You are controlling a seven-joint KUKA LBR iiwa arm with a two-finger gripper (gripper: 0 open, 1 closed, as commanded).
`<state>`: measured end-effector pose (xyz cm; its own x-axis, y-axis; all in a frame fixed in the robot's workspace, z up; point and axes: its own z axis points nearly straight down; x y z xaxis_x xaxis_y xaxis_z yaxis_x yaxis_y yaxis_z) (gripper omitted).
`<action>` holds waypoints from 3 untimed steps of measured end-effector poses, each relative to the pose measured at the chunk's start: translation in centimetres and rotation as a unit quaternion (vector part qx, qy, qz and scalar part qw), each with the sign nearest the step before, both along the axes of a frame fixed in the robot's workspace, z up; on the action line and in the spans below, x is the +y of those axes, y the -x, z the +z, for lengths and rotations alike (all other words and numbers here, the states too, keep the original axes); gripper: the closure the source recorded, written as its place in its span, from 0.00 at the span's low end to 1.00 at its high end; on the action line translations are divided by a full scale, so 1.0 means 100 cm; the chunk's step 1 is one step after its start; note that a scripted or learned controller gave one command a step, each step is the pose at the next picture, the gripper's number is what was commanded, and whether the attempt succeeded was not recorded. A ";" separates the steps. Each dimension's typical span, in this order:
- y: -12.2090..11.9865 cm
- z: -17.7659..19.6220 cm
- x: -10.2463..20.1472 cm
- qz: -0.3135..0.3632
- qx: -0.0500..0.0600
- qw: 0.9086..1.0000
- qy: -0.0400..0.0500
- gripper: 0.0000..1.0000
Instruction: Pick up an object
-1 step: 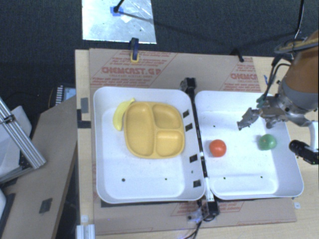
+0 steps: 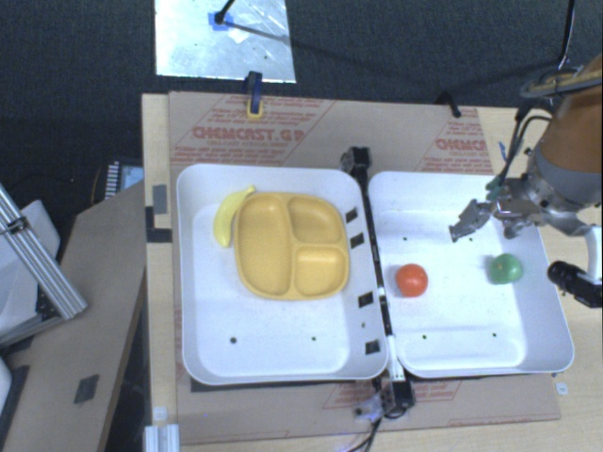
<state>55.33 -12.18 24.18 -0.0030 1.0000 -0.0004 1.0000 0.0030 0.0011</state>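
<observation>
White bins sit side by side on the bench; in the right bin [image 2: 443,347] a red ball [image 2: 411,280] lies near the divider and a green ball [image 2: 506,268] toward the arm. The gripper [image 2: 468,222] hovers above, holding nothing, whether spread or pressed together I cannot tell. A clean pick likely means centring over one ball before descending; the grey arm [image 2: 565,149] reaches in from the right, wrist angled left.

Red lettering "CHEMCAST GB", printed upside down, on the brown protective sheet [image 2: 283,125] beneath the bins; a second, partly legible "CHEMCAST" imprint at upper right.
</observation>
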 end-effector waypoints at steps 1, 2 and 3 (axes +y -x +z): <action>0.003 -0.054 0.010 -0.001 0.002 1.000 -0.001 0.00; -0.005 -0.112 0.011 -0.001 0.001 1.000 -0.001 0.00; -0.005 -0.160 0.012 -0.002 0.002 1.000 -0.001 0.00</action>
